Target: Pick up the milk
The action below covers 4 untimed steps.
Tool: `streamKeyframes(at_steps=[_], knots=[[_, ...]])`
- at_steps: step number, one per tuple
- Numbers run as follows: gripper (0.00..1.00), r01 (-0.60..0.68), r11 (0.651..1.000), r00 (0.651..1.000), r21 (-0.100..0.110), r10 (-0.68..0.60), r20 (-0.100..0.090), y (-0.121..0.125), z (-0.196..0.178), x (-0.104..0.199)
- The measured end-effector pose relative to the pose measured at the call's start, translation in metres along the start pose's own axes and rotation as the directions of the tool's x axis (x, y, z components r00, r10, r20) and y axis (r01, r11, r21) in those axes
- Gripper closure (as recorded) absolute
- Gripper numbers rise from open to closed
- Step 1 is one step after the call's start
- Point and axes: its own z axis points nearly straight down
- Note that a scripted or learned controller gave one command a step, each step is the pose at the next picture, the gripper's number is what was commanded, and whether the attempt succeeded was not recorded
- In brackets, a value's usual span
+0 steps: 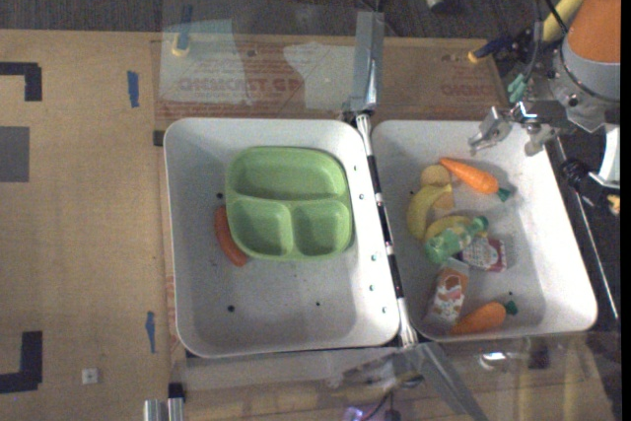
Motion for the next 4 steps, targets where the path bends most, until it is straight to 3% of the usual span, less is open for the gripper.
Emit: streamKeyframes(at_steps=[1, 2, 3, 4], knots=[[0.0, 0.089, 0.996, 0.996, 0.001, -0.089, -0.001, -0.017, 0.064, 0.111], [0.0, 0.13, 0.991, 0.991, 0.002, -0.13, -0.001, -0.12, 0.084, 0.075], [0.0, 0.357, 0.934, 0.934, -0.015, -0.357, 0.004, -0.115, 0.176, 0.028], [1.0, 0.352, 0.936, 0.936, -0.021, -0.352, 0.011, -0.113, 0.164, 0.026]])
